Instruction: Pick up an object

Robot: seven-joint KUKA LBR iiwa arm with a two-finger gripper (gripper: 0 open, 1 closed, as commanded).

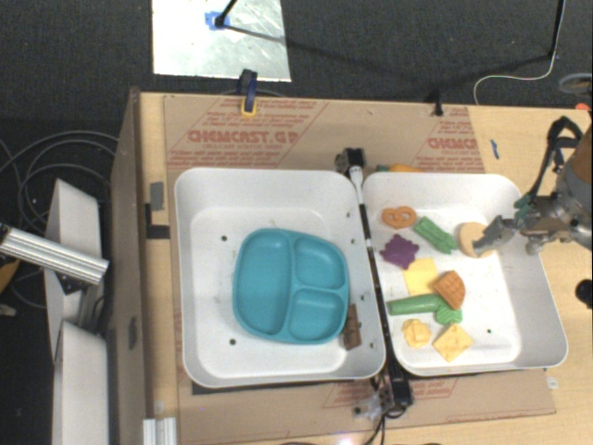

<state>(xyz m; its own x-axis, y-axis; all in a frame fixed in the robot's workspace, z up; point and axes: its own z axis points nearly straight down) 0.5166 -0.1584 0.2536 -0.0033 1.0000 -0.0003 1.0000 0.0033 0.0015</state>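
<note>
End effector (489,236) sits low over the right bin (533,341), reaching in from its right edge; whether its fingers are apart or together cannot be told. Touching its tip is a tan round piece (470,237). Nearby lie a green pickle (434,235), pretzel (399,217) and purple piece (400,250). Left bin (199,341) holds a teal divided plate (290,286).

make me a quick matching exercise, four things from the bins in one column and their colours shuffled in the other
Things:
1. divided plate
2. pretzel
3. star-shaped piece
4. long bean-like piece

Colours:
A. purple
B. green
C. blue
D. orange-brown

Pairs: 1-C, 2-D, 3-A, 4-B

The plate lies in the left bin; the other three lie in the right bin.
</note>
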